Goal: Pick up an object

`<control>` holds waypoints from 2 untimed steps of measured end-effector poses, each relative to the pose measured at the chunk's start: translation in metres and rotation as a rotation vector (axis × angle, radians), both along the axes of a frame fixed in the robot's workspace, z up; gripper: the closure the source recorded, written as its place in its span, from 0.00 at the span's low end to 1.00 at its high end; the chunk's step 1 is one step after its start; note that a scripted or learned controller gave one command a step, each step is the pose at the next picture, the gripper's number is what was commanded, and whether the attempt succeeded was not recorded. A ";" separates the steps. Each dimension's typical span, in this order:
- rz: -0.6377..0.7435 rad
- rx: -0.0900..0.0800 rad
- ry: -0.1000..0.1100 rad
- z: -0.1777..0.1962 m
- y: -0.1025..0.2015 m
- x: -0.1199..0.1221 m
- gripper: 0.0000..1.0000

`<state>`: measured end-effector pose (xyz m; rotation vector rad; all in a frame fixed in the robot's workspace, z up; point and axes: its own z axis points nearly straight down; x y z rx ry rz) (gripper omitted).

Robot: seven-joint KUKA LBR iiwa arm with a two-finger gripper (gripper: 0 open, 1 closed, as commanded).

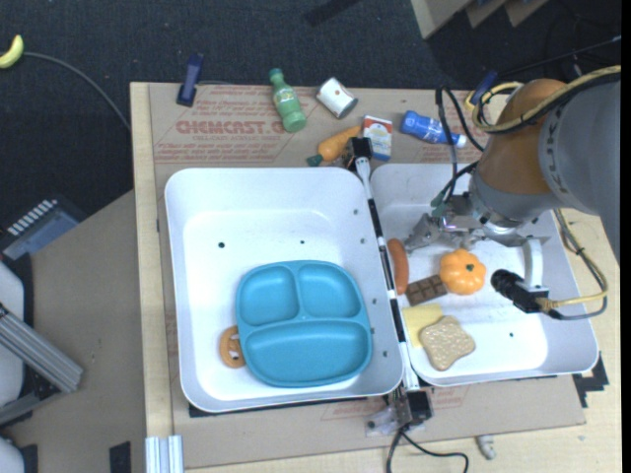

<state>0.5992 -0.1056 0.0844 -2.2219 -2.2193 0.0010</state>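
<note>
The right bin (552,348) holds an orange toy pumpkin (463,272), a red sausage (397,264), a brown chocolate bar (426,289), a yellow cheese slice (418,316) and a slice of bread (449,343). My gripper (439,230) hangs low over the back left part of this bin, just above and behind the pumpkin and to the right of the sausage. Its metal tip is seen from above and nothing visibly sits in it. The grey arm with its orange band (518,146) comes in from the upper right.
The left bin (197,215) holds a blue divided plate (301,321) with a small brown pretzel (232,348) at its left edge. Behind the bins lie a green bottle (288,101), a white can (336,97), a carton (376,136), a carrot (335,146) and a blue bottle (429,126).
</note>
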 end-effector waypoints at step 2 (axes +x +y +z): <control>0.000 0.000 -0.002 0.010 -0.029 -0.047 1.00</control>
